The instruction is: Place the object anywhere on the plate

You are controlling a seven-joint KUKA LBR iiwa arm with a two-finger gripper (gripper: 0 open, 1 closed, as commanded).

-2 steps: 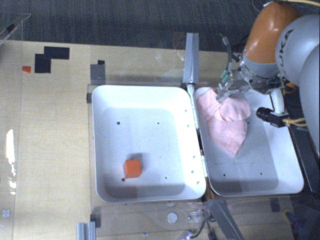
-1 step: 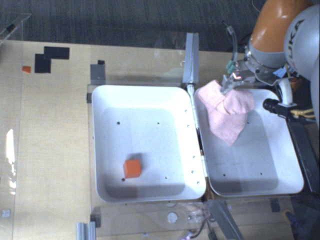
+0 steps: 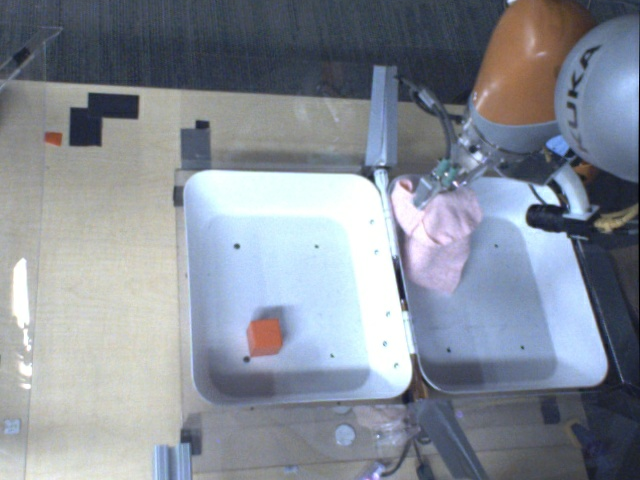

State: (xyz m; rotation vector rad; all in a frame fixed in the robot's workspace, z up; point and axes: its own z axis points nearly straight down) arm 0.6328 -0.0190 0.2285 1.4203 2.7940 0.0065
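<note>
Pink cloth (image 3: 440,238), soft and crumpled, in the right bin (image 3: 520,373), up in its far left corner. Lies close against the wall shared with the left bin (image 3: 300,208), one fold pressed to that rim, the longer lobe trailing toward the near side of the bin floor. Gathered into a small peak at its far end, right under the gripper (image 3: 437,184). Touching the cloth there at the peak, coming down at a slant from the right. Cannot tell how wide the claw stands, nor whether any cloth sits clamped inside it: too small and too blurred at the tip. Behind it, the arm (image 3: 530,58), orange band bulging above a grey wrist, leaning over the far right corner of the same bin, with a dark cable (image 3: 560,218) running along the bin's right edge. Further left, an orange block (image 3: 265,337) on the floor of the left bin, toward the near left corner, well apart from the cloth and apart from every wall. Between the two bins at the far side, an upright grey metal post (image 3: 380,118). Beyond the bins to the left, pale wooden bench (image 3: 100,298) with black stepped patches (image 3: 100,116) and a tiny orange square (image 3: 53,139) just beside them
</note>
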